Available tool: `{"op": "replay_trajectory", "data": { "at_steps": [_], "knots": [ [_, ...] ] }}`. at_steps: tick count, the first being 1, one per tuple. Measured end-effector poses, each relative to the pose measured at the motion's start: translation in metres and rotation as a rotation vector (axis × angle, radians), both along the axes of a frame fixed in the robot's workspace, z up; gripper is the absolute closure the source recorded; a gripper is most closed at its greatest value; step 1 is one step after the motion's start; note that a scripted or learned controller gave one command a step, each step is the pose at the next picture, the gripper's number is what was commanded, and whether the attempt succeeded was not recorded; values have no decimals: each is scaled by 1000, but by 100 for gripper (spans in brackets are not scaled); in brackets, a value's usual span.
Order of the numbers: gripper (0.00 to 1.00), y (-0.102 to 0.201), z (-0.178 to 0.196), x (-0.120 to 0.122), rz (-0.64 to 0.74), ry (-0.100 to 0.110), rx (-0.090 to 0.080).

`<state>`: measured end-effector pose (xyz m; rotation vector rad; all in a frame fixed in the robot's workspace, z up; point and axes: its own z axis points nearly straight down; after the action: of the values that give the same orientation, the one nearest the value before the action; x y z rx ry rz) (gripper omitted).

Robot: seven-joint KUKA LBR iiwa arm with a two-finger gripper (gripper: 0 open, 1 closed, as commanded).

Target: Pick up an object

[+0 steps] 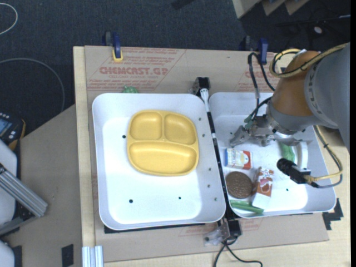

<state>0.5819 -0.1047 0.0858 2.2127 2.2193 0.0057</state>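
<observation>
In the right bin (233, 107), claw (251, 133) hangs at 12 o'clock of the packet (239, 158); finger state unclear. Judged best: descend straight, centred, clear of the cookie (240, 184).

A pale yellow three-section plastic plate (163, 142) sits in the white left bin (111, 177). The white right bin (289, 202) has a round brown disc (240, 184), a red-and-white packet (238, 158) and a green stick (246, 207).
</observation>
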Motion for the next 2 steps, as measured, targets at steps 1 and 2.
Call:
{"op": "replay_trajectory", "data": {
  "at_steps": [1,2],
  "knots": [
    [0,-41,-1,-68,-7,11,4],
    [100,-39,9,-65,-5,6,1]
  ]
}}
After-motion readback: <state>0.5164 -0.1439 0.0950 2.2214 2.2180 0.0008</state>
